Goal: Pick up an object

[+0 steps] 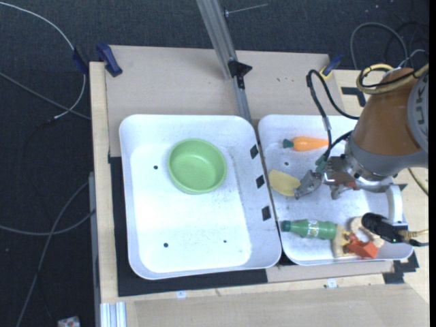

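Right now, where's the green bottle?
The green bottle lies on its side near the front edge of the right bin, below the gripper and left of the orange toy.

Two white bins (136, 182), one green bowl (197, 165), one carrot (306, 142), one green bottle (310, 229)

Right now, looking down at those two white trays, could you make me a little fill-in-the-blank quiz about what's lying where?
1. The green bowl sits alone in the ____ bin.
2. The toy lying nearest the far rim of the right bin is an orange ____.
3. The green bottle lies on its ____.
4. The gripper hangs just beside a ____ piece, above the right bin.

Missing words: left; carrot; side; yellow
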You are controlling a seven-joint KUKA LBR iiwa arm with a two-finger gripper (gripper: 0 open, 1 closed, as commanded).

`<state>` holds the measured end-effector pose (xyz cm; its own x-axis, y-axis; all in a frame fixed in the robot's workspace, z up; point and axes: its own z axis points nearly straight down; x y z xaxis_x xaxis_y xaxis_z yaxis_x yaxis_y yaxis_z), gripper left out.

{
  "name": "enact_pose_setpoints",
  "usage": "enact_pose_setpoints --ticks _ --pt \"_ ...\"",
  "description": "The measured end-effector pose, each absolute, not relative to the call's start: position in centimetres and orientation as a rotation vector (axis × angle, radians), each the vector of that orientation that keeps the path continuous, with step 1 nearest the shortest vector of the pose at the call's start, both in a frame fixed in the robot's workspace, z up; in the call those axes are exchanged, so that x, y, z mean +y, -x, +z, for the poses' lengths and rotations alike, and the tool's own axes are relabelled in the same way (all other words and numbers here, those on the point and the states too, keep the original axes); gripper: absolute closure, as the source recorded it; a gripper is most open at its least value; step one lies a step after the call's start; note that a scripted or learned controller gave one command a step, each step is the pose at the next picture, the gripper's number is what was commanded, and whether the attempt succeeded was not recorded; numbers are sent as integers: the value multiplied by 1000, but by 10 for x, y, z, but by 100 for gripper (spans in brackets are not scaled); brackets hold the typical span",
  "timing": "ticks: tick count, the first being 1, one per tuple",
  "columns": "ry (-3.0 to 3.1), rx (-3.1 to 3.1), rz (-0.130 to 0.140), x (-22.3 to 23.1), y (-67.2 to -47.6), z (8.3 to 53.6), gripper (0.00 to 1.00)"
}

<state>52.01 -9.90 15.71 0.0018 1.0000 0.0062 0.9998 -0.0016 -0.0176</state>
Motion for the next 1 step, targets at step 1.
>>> enact_pose_setpoints --ticks 1 --pt "2211 -2207 11 -98 -520 113 0"
